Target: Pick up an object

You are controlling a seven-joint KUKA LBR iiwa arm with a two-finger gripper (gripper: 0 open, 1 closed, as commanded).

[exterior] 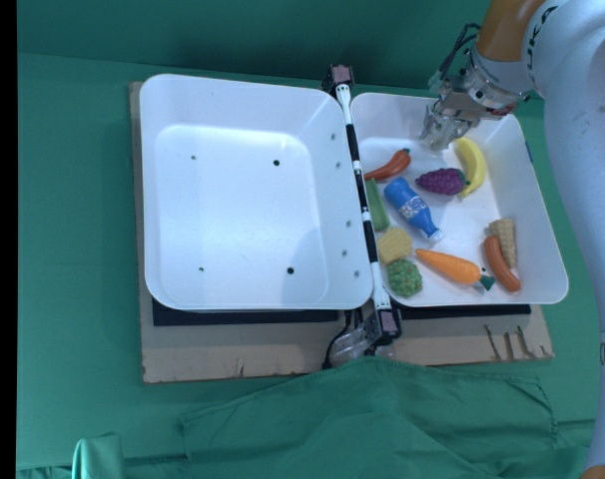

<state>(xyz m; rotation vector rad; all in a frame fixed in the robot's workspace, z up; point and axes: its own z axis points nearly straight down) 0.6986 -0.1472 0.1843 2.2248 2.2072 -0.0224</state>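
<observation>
My gripper (438, 134) hangs over the back of the right bin (542, 267), just left of a yellow banana (470, 165) and above a purple bunch of grapes (441, 180). A red chili (388, 165) lies to its front left. A blue bottle (412, 209) rests slanted in the middle of the bin. Further forward lie a carrot (452, 266), a red sausage (501, 263), a tan corn cob (502, 235), a yellow piece (393, 244), a green lumpy piece (404, 277) and a green vegetable (376, 208) along the left wall.
The left bin (243, 193) sits beside the right one, with a black-and-white divider bar (360, 188) between them. Both rest on a cardboard sheet (233, 357). Green cloth (362, 422) is bunched at the front. The arm (582, 118) rises along the right side.
</observation>
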